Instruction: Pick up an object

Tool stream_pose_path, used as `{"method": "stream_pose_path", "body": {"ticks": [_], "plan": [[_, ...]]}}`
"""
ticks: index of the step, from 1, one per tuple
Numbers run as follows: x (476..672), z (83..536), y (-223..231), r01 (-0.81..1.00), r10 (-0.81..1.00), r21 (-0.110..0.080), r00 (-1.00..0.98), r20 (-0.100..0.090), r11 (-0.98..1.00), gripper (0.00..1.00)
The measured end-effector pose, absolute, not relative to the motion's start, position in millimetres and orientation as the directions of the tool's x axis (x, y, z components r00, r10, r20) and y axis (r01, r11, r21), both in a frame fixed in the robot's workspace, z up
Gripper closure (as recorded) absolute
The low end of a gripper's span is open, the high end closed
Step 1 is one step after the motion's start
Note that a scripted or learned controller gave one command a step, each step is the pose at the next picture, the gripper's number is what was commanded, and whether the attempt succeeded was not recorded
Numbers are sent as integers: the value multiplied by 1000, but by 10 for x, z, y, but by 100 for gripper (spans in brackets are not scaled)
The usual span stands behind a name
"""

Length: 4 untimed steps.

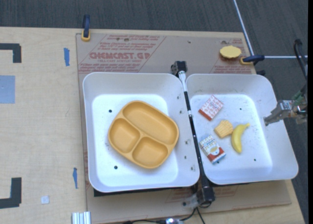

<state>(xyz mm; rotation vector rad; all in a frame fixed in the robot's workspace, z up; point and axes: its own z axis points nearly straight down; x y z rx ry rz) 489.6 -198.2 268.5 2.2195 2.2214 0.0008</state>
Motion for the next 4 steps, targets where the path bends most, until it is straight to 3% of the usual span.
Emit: {"method": "stream_pose_path", "body": {"ticks": [1,2,3,4], "plan": [[4961,1094,-1982,1000,1000,2,0,-1,0,0],[5126,858,-1633,1000,1000,2,-2,1,2,0],[5130,957,-1636,1000,1000,5,-1,0,1,100],[4962,1735,-971,1000,1000,2,-2,0,2,100]]}}
